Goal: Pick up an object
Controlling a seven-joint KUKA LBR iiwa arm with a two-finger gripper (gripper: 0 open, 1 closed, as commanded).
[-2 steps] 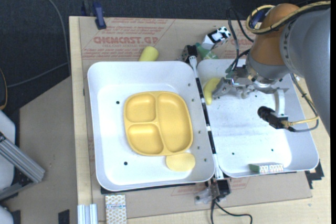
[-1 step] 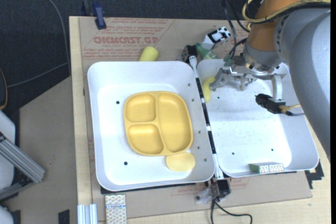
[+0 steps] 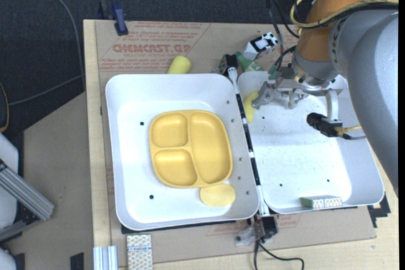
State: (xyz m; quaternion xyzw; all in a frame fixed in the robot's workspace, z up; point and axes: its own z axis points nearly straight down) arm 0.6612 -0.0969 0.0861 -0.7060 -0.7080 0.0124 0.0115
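The arm [image 3: 364, 66] runs off the right edge, so most of its body is cut off. Its gripper [image 3: 278, 95] sits low over the right bin's [image 3: 304, 167] far-left corner — fingers too small and cluttered to read. A yellow thing [image 3: 249, 105] by the divider is partly hidden under the gripper; can't tell what it is. Small black-and-white items [image 3: 261, 46] behind the bin are too small to identify. A patterned box [image 3: 139, 251] and metal rails [image 3: 25, 196] at bottom left are clipped by the edge. The bin's far-right part is hidden by the arm.
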